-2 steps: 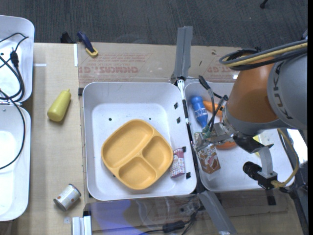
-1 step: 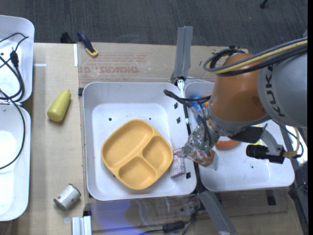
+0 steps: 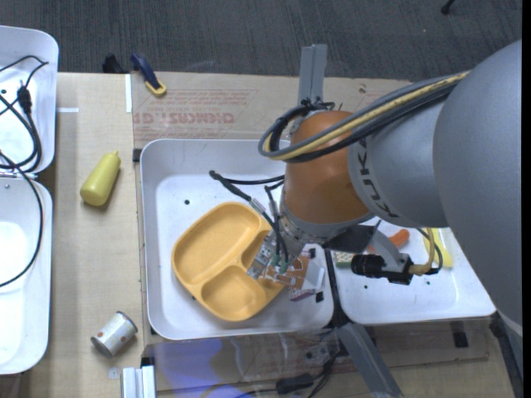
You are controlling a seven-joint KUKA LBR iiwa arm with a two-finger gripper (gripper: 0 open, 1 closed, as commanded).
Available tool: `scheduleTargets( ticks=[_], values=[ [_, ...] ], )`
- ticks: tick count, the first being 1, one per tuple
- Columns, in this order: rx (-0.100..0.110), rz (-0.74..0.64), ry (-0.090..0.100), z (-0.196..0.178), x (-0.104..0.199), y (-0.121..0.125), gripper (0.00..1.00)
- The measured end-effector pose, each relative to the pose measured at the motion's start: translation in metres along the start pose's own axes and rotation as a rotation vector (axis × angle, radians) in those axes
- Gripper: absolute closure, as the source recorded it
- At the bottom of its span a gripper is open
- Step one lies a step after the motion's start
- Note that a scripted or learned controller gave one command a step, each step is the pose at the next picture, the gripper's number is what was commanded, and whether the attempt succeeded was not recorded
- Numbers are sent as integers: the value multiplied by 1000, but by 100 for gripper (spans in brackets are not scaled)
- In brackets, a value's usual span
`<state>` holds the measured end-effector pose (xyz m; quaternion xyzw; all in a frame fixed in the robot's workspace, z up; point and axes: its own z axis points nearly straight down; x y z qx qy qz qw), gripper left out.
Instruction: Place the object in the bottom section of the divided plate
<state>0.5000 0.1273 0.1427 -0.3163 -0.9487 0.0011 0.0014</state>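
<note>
White bin [image 3: 162, 222] holds a yellow divided plate [image 3: 220, 255].

White "KUKA" lettering on the grey arm [image 3: 465, 139]

A yellow divided plate [image 3: 217, 258] lies tilted in the left white bin [image 3: 162, 222]. The gripper [image 3: 278, 265] hangs at the plate's right rim, under the arm's orange band [image 3: 319, 168]. Left of that bin, a yellow bottle [image 3: 100, 179] lies on the worktop [image 3: 91, 255], and a small can [image 3: 114, 332] lies below the bottle, near the bin's lower left corner.
</note>
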Motion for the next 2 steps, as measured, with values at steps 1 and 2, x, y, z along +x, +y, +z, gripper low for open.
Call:
scheduleTargets(
  ticks=[1,2],
  values=[
    [-4,-517,-5,-34,-25,102,100],
    [-3,-516,-5,-34,-25,102,0]
  ],
)
